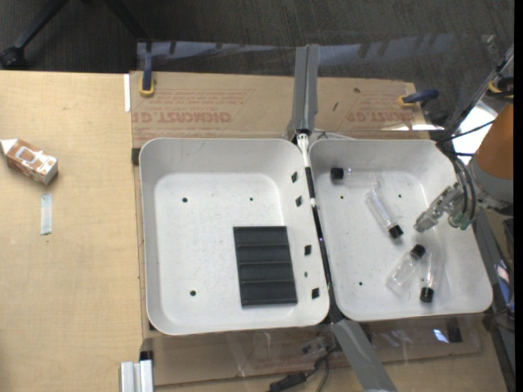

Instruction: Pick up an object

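In the right bin (pixel 351 296) lie three clear vials with black caps: one (pixel 381 207) near the middle, and two (pixel 406 269) (pixel 426 278) close together toward the front right. A small black cap (pixel 337 172) sits at the bin's back left. A black ribbed block (pixel 264 265) lies in the left bin (pixel 163 219). My gripper (pixel 433 215) hangs over the right side of the right bin, pointing down and left, just right of the middle vial's cap and above the front pair. Nothing shows in its grasp.
A small orange-and-white box (pixel 31 162) and a pale strip (pixel 46 215) lie on the wooden bench at far left. A grey divider bar (pixel 306 88) runs back between the bins over brown cardboard. Cables hang at the right edge.
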`<state>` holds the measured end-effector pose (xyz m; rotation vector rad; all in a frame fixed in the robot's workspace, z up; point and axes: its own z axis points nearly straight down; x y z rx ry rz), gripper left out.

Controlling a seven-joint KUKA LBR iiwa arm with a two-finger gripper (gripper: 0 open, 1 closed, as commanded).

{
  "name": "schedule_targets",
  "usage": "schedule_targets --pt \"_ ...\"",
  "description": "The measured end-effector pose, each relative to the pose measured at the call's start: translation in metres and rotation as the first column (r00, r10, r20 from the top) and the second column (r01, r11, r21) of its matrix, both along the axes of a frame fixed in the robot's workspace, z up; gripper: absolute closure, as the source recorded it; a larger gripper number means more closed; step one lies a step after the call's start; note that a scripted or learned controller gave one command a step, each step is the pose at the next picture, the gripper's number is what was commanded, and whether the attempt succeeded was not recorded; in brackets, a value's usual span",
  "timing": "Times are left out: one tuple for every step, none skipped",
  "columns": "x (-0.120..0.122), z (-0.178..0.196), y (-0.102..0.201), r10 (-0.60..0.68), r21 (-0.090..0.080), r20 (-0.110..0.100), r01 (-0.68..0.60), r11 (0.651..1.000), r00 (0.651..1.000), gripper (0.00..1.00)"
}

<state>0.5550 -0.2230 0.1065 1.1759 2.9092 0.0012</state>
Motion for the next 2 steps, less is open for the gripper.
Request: schedule_targets --pt "0.0 0.0 0.0 0.0 0.0 0.0 0.0 1.0 1.0 0.0" --pt "0.0 0.0 0.0 0.0 0.0 0.0 0.0 1.0 1.0 0.0"
